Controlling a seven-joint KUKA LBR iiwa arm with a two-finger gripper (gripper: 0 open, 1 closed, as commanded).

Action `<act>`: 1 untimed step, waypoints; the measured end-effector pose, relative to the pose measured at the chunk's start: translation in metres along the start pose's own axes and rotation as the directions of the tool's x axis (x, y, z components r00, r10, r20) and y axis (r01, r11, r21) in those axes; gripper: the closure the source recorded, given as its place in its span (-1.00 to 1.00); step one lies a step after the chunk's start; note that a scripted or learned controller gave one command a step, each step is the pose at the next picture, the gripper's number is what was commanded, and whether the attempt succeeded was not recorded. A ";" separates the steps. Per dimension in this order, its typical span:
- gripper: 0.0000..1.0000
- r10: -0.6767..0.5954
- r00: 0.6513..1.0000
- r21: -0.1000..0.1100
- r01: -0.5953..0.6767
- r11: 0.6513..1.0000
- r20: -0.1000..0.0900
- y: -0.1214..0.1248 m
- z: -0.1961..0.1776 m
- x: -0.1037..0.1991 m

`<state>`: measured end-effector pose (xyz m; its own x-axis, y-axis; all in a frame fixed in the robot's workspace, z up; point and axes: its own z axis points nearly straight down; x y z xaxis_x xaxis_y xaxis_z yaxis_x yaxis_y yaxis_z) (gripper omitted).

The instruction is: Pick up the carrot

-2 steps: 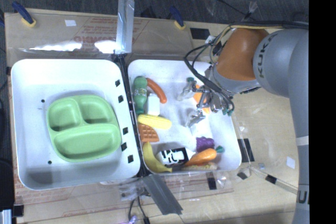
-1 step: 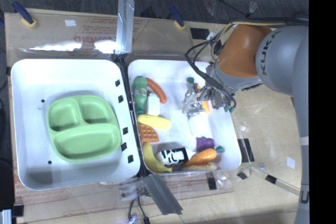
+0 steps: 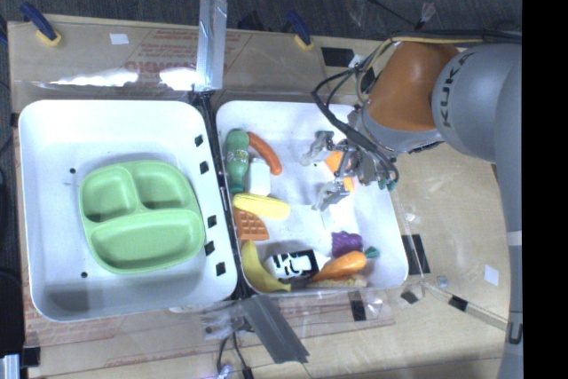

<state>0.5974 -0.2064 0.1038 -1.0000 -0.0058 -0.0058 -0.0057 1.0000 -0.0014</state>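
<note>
The carrot (image 3: 346,264) is orange with a green top and lies along the near wall of the right bin (image 3: 293,115), just below a purple grape bunch (image 3: 346,241). My gripper (image 3: 325,169) hangs over the right side of that bin, roughly a hand's width beyond the carrot. Its two fingers (image 3: 318,143) are spread wide apart, so it is open. A small orange thing (image 3: 336,162) shows near the finger bases; I cannot tell what it is or whether it touches them. The carrot lies apart from the gripper.
Along the right bin's left side lie a green vegetable (image 3: 236,157), a reddish sausage (image 3: 265,153), a yellow piece (image 3: 262,207), a waffle (image 3: 252,228), a banana (image 3: 256,271) and a black-and-white item (image 3: 294,263). The left bin (image 3: 44,129) holds a green divided plate (image 3: 140,216).
</note>
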 end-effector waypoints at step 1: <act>1.00 -0.008 1.000 0.001 0.008 1.000 0.004 0.002 -0.011 -0.002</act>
<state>0.5994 -0.2045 0.1148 -0.9999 -0.0142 -0.0096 -0.0142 0.9999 -0.0025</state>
